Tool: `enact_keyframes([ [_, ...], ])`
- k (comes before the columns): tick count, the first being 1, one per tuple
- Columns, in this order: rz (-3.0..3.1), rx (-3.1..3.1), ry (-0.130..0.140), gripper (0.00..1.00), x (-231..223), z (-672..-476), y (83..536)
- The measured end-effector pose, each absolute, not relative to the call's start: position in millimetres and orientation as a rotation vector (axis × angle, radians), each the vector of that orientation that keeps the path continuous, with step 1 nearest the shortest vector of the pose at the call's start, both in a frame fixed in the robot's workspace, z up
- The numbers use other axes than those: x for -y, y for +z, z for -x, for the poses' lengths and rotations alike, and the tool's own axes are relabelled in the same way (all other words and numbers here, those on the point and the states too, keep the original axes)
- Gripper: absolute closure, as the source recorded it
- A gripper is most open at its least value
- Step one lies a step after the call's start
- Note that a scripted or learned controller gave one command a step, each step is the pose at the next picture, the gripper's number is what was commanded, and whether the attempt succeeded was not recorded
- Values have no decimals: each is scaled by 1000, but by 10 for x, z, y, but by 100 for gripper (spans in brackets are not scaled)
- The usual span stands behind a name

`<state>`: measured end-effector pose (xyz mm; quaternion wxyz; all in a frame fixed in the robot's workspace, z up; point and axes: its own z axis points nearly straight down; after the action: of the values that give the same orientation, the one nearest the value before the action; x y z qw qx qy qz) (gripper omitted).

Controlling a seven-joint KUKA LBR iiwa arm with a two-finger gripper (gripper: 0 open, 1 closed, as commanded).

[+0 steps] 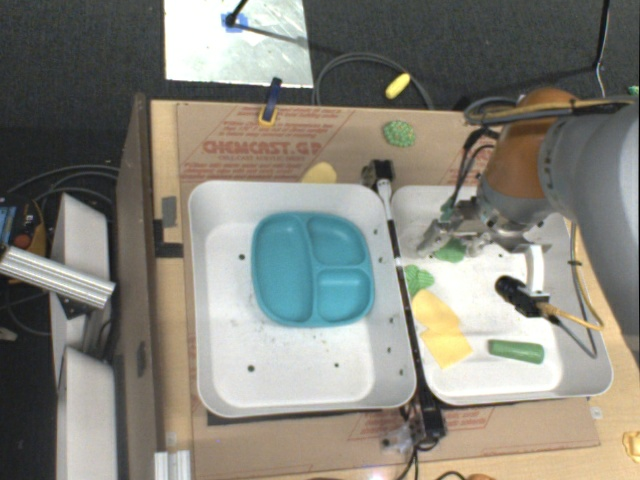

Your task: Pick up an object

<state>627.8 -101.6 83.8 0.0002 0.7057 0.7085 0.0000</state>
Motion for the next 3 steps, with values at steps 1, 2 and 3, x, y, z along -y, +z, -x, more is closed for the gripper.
enact_keyframes([
  [1, -2214, -2225, 5, 100, 1018, -6295, 959],
  [2, -2214, -2225, 4, 0, 1018, -6293, 954],
  [3, -2214, -2224, 5, 0, 1154, -6547, 966],
])
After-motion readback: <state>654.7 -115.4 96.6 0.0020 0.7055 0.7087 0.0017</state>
